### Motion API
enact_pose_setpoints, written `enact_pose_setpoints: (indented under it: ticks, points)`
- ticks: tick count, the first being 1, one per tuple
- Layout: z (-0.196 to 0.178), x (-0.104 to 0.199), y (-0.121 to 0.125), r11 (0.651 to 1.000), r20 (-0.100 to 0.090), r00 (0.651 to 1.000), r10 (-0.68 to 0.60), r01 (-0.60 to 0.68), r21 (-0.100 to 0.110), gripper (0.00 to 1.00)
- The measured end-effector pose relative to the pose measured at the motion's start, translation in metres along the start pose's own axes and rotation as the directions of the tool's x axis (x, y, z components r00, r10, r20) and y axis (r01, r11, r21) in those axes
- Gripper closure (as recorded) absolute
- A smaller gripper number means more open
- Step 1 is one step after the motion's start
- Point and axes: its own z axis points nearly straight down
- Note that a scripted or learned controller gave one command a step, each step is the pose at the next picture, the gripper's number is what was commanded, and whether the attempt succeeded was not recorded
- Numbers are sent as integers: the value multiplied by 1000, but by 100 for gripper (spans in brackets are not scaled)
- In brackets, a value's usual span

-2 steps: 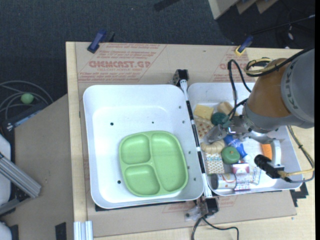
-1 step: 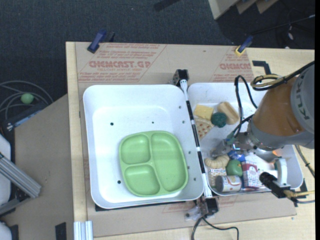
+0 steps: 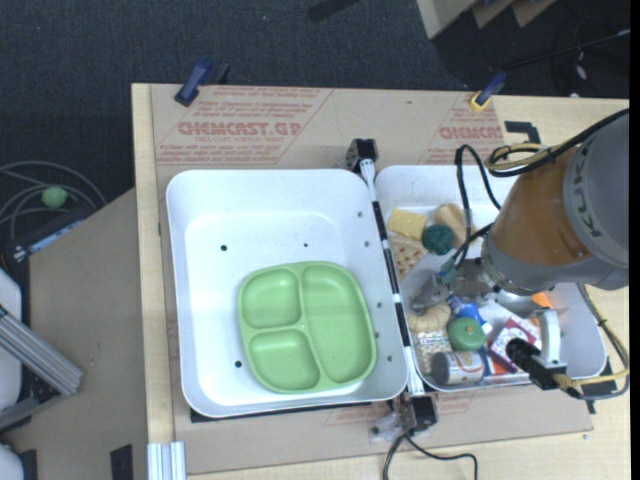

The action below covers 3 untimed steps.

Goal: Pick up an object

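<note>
1. One pair of jaws [image 3: 452,290] hangs low in the right white bin [image 3: 592,353]; whether they are parted or clenched I cannot tell.
2. Just beside them lie a round green-topped object [image 3: 466,332] and a dark teal ball [image 3: 437,237], amid tightly packed clutter.
3. The risk, as I judge it: crowding could make the jaws nudge neighbours or slip off.
4. The left white bin [image 3: 200,268] holds a green divided plastic tray [image 3: 305,325].

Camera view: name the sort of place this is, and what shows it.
Probably a robotics lab: a robot arm reaches over two white bins on a cardboard-covered bench, with loose cables on dark carpet.
</note>
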Motion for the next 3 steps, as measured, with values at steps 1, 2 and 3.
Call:
enact_pose_setpoints:
  ticks: [1, 2, 3]
  points:
    - [0, -4, -19, 1000, -1, 1000, 1, -1, 3, 0]
    - [0, -2, -16, 1000, 0, 1000, 1, -1, 1, 0]
    - [0, -5, 19, 1000, 0, 1000, 0, 0, 0, 0]
